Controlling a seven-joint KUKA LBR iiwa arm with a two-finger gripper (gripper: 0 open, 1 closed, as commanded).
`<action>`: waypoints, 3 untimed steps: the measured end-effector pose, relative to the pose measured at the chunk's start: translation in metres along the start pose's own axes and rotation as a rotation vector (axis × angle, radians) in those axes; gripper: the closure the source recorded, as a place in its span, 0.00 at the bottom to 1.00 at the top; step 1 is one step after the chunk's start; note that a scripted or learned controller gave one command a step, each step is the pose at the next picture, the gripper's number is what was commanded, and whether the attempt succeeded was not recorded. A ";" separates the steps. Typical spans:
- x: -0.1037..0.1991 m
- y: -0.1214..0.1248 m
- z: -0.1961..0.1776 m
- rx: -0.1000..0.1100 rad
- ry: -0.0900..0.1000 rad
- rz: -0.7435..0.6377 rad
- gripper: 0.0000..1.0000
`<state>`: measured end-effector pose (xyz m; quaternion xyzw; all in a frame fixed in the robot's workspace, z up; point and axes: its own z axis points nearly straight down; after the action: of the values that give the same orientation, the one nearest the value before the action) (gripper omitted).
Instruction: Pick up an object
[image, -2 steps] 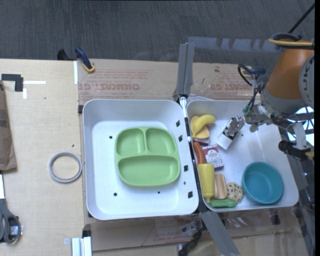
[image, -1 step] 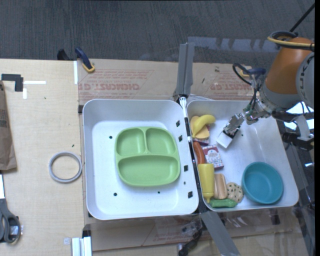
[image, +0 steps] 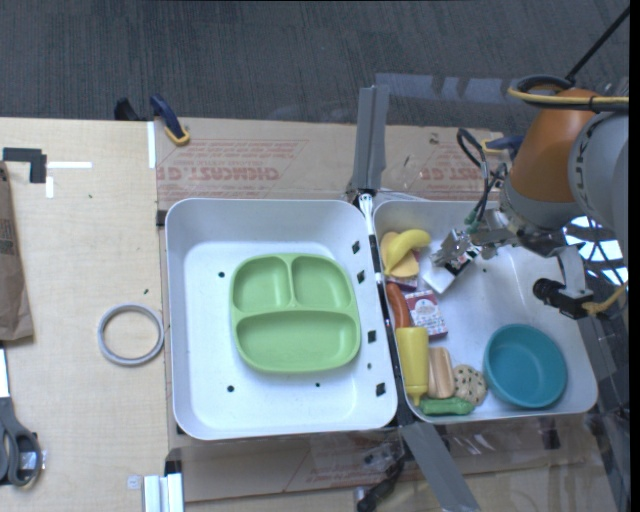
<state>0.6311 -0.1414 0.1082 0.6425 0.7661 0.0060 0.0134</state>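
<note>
The tool (image: 458, 252) is hovering in the right bin (image: 500, 408), its jaw state impossible to read among cables. The nearest candidates, a banana (image: 402, 245) and a small packet (image: 428, 314), are lying just left and below-left of it, beside the bin's left wall. The fingertips are blurring into glare.

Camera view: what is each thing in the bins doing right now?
Green divided plate: flat in the left bin, nothing on it.
Blue bowl: upright in the right bin.
Toy banana: lying by the divider.
Gripper: low over the right bin.
</note>
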 end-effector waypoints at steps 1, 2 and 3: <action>-0.011 0.018 0.015 0.023 0.011 0.023 0.00; -0.037 0.022 0.016 0.023 0.010 -0.060 0.00; -0.008 -0.027 -0.028 0.028 0.011 0.109 0.00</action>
<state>0.6047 -0.1540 0.1352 0.6833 0.7301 -0.0003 -0.0001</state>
